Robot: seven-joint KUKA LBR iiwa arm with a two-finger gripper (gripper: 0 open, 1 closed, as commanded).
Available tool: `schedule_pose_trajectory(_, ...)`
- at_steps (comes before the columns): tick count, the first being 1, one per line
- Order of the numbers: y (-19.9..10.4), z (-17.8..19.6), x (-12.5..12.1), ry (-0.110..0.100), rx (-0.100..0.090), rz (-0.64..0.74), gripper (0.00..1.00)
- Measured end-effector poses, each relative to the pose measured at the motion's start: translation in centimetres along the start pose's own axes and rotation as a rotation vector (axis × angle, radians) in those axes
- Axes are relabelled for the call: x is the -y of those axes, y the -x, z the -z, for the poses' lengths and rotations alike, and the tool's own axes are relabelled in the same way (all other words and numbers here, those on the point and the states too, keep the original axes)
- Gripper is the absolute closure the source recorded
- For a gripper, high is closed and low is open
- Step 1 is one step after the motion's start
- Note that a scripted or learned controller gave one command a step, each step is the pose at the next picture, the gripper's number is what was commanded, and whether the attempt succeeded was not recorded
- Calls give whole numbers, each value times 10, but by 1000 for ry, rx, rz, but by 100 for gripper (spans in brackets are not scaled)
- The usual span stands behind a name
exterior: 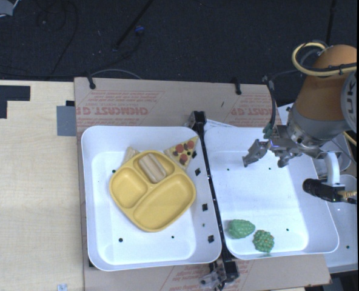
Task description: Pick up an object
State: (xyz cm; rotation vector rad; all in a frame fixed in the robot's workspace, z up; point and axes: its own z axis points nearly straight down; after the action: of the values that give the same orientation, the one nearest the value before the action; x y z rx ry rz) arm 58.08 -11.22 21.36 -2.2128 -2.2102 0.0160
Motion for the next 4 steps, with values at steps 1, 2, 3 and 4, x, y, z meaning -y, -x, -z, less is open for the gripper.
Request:
schedule_pose_trajectory(1, 0, 8, -3, 13, 2, 2, 0)
schedule_pose_trajectory(2, 2, -42, 7, 10, 1, 1, 0)
schedule_pose_trajectory(3, 6, -87, 2, 11, 1, 1, 0)
schedule_pose_trajectory(4, 5, -128, 2, 12, 1, 0, 0)
